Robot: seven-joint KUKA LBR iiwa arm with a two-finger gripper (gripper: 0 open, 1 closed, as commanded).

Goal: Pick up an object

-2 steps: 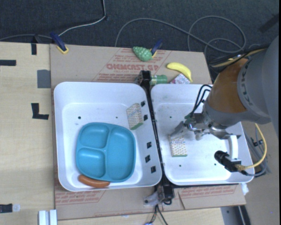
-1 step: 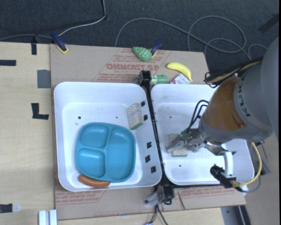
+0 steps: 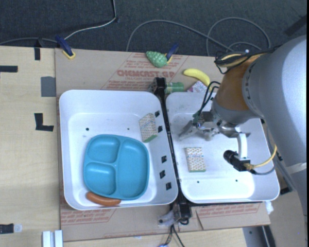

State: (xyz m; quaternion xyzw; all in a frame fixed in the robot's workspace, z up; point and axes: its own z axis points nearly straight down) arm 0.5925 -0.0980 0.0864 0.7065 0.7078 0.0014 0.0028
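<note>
Cardboard-topped bench (image 3: 92,71) w/ two bins; gripper (image 3: 188,131) low in right bin (image 3: 232,187), fingers spread, nothing held. Sponge (image 3: 195,159) nearby. Arm (image 3: 268,86) hides bin's far corner.

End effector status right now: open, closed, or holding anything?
End effector: over the right bin, above the sponge; open or closed cannot be told, nothing seen held.
</note>
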